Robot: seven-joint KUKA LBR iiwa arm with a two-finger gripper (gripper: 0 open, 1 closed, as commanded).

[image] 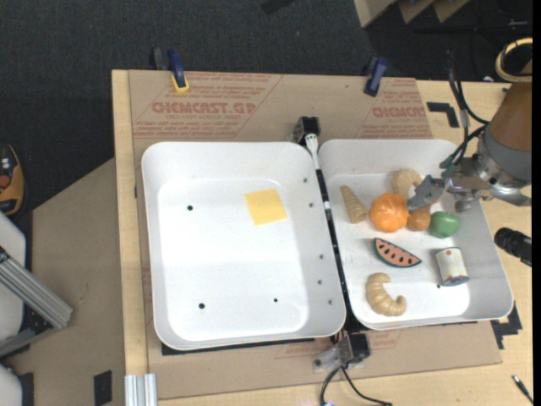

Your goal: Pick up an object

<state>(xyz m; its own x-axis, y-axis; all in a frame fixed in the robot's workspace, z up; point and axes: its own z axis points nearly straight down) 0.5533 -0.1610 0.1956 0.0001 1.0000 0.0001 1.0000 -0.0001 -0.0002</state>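
the gripper [427, 194] is seen over the right bin [499, 290]; its state cannot be told. just below, a small brown piece [418, 220] beside the orange [389, 212] is judged light, stiff, best pinched across its middle.

even, fairly bright light from overhead leaves the white bins [228, 163] close to washed out, with soft shadows along their inner walls. the dark floor [68, 24] stays dim and grainy. fine detail is slightly soft throughout.
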